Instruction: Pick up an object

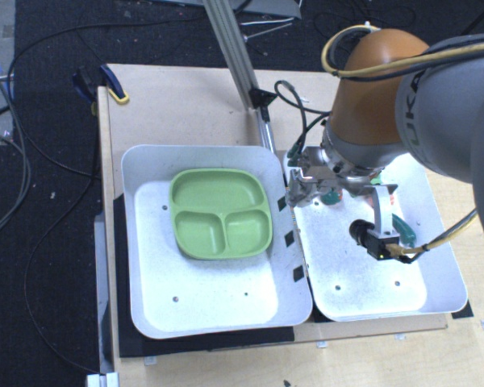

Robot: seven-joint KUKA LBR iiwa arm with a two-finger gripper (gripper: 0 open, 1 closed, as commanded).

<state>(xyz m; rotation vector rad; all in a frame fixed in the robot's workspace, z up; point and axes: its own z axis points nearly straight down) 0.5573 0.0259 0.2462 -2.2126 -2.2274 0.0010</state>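
Grey metal below the orange band, the gripper hangs over the far left corner of the right bin, just beside the rim where that bin meets the left bin. The wrist covers it from above, so I cannot tell whether it is spread or pressed together.

A small teal thing lies just beside the gripper on its near side, half hidden under the wrist and too small to identify. A teal-green sliver shows nearer that bin's right wall, partly covered by the robot. The near half of the right bin is open white floor, out to the near rim and the near right corner.

Small black tabs sit along the seam between the bins. Across it, a green divided plate lies flat and right way up in the left bin, with three compartments showing. It sits in the far half close to the far wall, nearer the right wall than the left. A broad strip of floor runs along that bin's near edge, with a narrower one by its left wall.

Both bins stand on the pale bench. A blue-and-yellow thing lies at the bench's far left corner. An aluminium rail slants down to the far end of the seam — close behind the gripper.
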